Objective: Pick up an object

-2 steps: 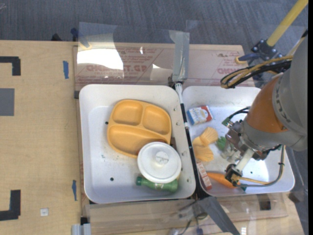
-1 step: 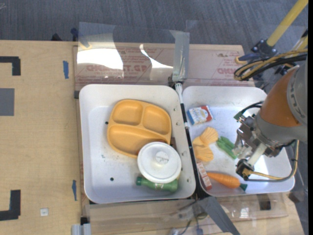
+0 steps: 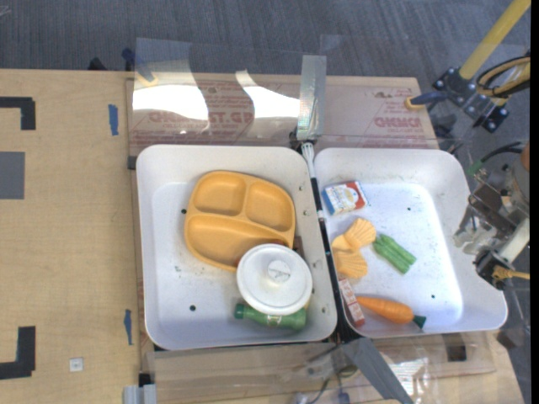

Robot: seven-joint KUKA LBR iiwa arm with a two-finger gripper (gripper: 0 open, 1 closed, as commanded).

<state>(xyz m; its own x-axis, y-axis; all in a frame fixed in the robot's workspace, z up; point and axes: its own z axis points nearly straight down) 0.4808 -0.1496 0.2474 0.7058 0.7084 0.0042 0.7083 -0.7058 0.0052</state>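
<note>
Bench [image 3: 59,251]: flat tan board surface carrying both bins, with black angular marks and blue tape tabs.

Left bin [image 3: 156,251]: shallow white plastic tray with rounded corners, lightly scuffed.

Right bin [image 3: 446,183]: matching white tray, touching the left bin along a shared middle edge; floor speckled with small dark marks.

Divided plate [image 3: 240,213]: matte orange-yellow plastic, rounded, three compartments, lying tilted in the left bin.

Lidded bowl [image 3: 274,277]: round, white, glossy, with a small central knob; overlaps the plate's near edge.

Green bottle [image 3: 271,316]: dark green plastic, lying on its side against the bowl's near side.

Carrot [image 3: 387,310]: smooth orange toy, tapered, green tip, lying flat at the near side of the right bin.

Yellow pieces [image 3: 354,251]: wavy, chip-like shapes, clustered by the right bin's left wall.

Green stick [image 3: 394,253]: ribbed, cylindrical, just right of the yellow pieces.

Small carton [image 3: 344,197]: blue, white and red printed box, at the right bin's far left.

Gripper [image 3: 493,234]: grey metal assembly above the right bin's right rim, well apart from the objects; whether it is spread or closed cannot be told, and nothing can be seen in it.
</note>
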